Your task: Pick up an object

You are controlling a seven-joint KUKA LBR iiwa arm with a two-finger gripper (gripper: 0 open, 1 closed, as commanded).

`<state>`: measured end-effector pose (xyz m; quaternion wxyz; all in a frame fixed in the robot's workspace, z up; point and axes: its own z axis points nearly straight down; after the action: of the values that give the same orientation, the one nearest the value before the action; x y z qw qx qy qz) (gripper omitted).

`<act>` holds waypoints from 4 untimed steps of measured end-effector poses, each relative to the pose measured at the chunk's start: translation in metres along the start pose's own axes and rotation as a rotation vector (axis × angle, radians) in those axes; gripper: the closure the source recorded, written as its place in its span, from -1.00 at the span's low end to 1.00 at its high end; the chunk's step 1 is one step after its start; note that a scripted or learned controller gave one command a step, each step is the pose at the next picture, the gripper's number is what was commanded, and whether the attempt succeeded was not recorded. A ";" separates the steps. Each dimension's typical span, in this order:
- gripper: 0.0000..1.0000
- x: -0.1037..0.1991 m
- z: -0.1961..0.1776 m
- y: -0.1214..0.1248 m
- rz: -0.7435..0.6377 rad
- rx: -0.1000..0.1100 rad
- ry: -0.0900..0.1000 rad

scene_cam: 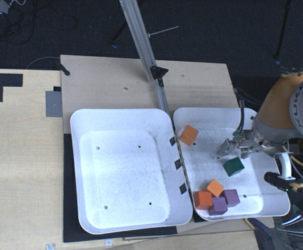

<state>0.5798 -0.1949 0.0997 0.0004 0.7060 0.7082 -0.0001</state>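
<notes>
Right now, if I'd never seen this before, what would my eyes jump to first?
Probably the colourful blocks in the right bin: an orange block alone near its upper left, and a huddle of orange and purple blocks at its lower edge. Next, the big grey and orange arm reaching in from the right, its gripper just above a green block. The left bin looks plain white beside all that.

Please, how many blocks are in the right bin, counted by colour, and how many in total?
Orange blocks: 3, a lone orange cube near the divider, an orange cube and a darker orange-red cube in the near cluster
Purple blocks: 2, purple cube and purple cube
Green blocks: 1, dark green cube below the claw
Total: 6
</notes>
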 end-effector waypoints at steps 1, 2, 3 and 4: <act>-1.00 0.013 0.008 -0.033 0.006 -0.001 0.000; 1.00 0.012 -0.001 -0.033 0.011 0.002 0.001; -1.00 0.012 -0.001 -0.033 0.015 0.001 0.001; 1.00 0.011 -0.010 -0.033 0.017 0.002 0.001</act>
<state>0.5468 -0.1836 0.1102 -0.0007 0.7121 0.7021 -0.0003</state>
